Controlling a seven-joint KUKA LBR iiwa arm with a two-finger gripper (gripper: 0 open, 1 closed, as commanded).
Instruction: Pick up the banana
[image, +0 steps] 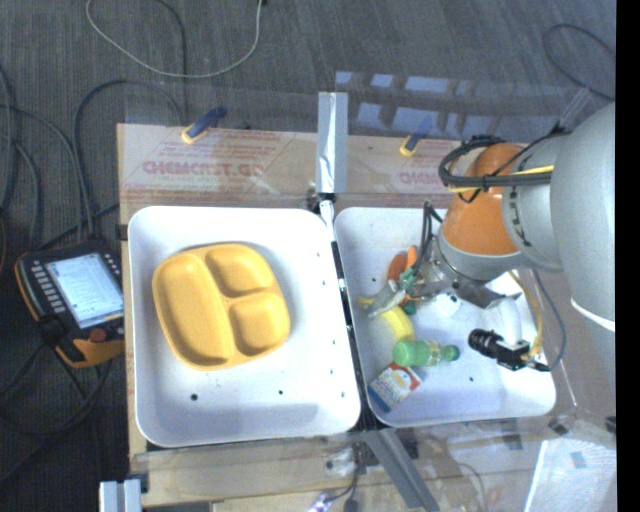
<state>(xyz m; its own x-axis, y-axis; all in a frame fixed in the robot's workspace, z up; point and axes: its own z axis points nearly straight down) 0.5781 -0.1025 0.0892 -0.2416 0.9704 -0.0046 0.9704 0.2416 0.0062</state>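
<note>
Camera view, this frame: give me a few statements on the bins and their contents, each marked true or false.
1. The yellow divided tray lies in the left bin. True.
2. The pincer is over the left bin. False: it is down in the right bin, among the items.
3. A green bottle lies in the right bin. True.
4. The yellow tray has one compartment. False: it has three.
5. The banana lies in the tray. False: a yellow item sits in the right bin, by the pincer.
</note>
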